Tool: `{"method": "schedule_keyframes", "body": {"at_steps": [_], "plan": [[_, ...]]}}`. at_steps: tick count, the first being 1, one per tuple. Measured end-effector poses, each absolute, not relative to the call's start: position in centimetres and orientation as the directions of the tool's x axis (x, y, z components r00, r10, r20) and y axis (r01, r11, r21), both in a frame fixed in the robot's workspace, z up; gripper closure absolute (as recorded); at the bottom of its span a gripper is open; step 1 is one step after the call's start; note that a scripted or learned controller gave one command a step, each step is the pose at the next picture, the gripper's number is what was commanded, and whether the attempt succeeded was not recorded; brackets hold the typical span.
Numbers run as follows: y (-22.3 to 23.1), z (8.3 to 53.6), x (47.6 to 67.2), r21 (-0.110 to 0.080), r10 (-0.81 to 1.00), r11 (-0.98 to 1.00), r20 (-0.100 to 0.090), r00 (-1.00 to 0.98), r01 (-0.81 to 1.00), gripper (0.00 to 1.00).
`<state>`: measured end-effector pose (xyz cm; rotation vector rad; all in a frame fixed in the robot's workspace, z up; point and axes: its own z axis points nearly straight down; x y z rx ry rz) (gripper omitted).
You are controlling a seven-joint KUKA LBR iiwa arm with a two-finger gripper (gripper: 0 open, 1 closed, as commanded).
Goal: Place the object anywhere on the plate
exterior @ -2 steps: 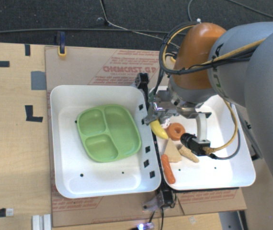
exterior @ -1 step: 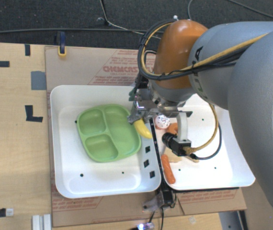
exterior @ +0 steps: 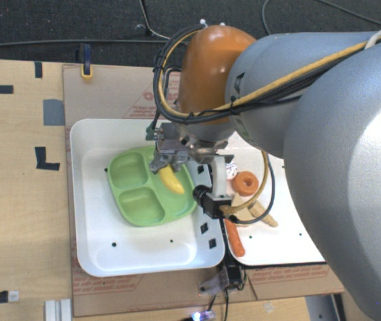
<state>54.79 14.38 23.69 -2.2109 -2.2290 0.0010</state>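
Observation:
A green plate [exterior: 137, 192] with several compartments lies in the left white bin [exterior: 93, 246]. A yellow banana [exterior: 172, 180] sits at the plate's right side, over its rim area. My gripper [exterior: 168, 160] hangs directly above the banana's upper end, its grey fingers down beside it. The large grey arm with its orange band covers the view above and to the right, so the contact between fingers and banana is hidden.
The right white bin [exterior: 291, 246] holds an orange ring [exterior: 246, 182], an orange carrot [exterior: 234, 239] and a tan piece [exterior: 261, 214]. Black cables loop around the wrist. The bins' shared wall runs just right of the plate.

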Motion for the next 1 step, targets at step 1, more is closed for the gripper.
{"method": "schedule_keyframes", "body": {"at_steps": [1], "plan": [[14.00,23.69,54.82,-0.002,1.000,0.003,-0.001,-0.003,1.000,0.00]]}}
